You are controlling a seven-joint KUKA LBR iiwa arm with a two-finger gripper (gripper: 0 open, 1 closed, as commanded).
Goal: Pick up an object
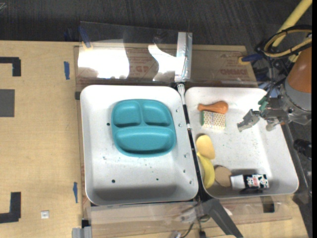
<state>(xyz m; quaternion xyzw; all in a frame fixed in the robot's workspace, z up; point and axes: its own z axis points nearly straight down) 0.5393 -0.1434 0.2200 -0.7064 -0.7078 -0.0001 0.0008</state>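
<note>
Left bin (94,133) carries the teal divided plate (143,127), well apart from the arm, so not a candidate. Right bin (277,157) has the pickable clutter: banana (207,170) along the divider edge, lemon-like yellow piece (205,145) touching its top, brown round piece (223,176) beside the small bottle (250,181) lying on its side, patterned block (214,120) just under the orange drumstick toy (214,106). Gripper (257,117) hangs at the bin's upper right, fingers spread apart, nothing between them. Best bet looks like the block or drumstick: nearest. Descend straight, straddle the short axis, close only once low; the block and drumstick sit close, so a double grab is possible.
</note>
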